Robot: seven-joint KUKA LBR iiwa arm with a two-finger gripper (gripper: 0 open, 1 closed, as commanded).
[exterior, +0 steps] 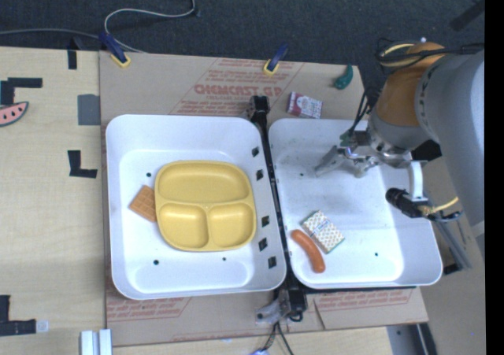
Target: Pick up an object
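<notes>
yellow divided plate [206, 205], orange sausage [308, 251], white-and-grey checkered packet [324, 231], tan cracker [144, 204], white bins [126, 188]

We see two white bins side by side on a cardboard sheet [228, 86], the left bin [126, 188] touching the right bin [409, 263]. Two yellow clips [276, 62] pinch the sheet's far edge. A small red-and-white packet [304, 105] and a green bit [343, 76] lie on it. A cable [150, 13] loops over dark carpet beyond.
</notes>
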